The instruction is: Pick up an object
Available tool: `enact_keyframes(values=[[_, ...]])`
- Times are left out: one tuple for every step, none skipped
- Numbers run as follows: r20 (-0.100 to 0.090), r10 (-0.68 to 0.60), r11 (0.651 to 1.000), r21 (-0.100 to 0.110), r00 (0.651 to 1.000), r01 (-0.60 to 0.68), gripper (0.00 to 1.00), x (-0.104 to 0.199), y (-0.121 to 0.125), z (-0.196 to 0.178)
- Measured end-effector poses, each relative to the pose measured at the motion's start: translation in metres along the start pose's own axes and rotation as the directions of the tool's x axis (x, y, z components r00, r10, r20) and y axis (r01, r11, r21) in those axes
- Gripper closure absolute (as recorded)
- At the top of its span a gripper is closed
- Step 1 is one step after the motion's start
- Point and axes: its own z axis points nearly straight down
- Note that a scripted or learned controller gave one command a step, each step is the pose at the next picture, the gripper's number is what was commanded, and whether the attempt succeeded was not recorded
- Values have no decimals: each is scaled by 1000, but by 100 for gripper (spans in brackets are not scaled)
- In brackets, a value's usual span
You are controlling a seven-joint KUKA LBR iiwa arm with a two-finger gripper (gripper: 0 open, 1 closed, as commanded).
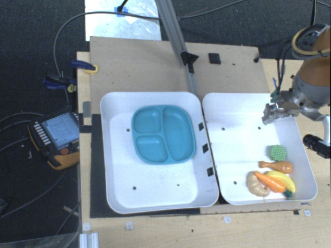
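Observation:
Several toy foods lie in the near right corner of the right bin (232, 138): a green knobbly piece (277, 152), a brown drumstick (276, 166), a yellow banana (283, 180), an orange carrot (270, 181) and a tan bread-like piece (255, 184). My gripper (271, 114) hangs over the right side of that bin, up from the green piece and apart from every item. Nothing shows between its fingers.
The left bin (119, 190) holds a blue divided plate (163, 134). A grey pole (173, 25) slants across the bench behind the bins. Cables and a handheld controller (54, 138) lie off the bench's left edge.

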Motion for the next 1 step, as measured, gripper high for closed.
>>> enact_keyframes(values=[[0,-1,1000,1,1000,1,100,0,1,-54]])
